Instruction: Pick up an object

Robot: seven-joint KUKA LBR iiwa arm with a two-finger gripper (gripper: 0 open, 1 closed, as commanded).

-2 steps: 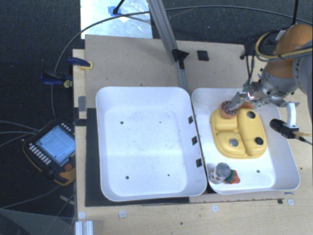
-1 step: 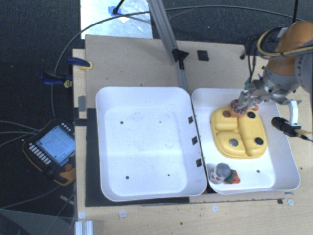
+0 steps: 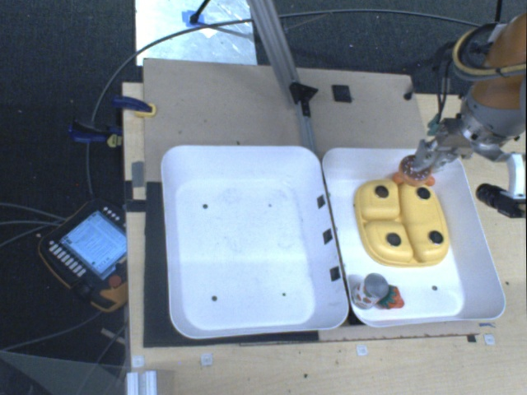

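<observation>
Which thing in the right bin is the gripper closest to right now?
The small reddish ring at the bin's far edge, under the gripper. The yellow block sits just beyond; the small toy is farthest.

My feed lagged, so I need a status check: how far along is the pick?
Done: the claw has reached the right bin, at the far edge of the yellow object. In hand: nothing visibly lifted; a small reddish item sits at the claw tip. Left: a clear grasp and lift. The small toy lies untouched.

Arm (image 3: 494, 81) reaching in from right, claw (image 3: 422, 165) angled down-left.
</observation>
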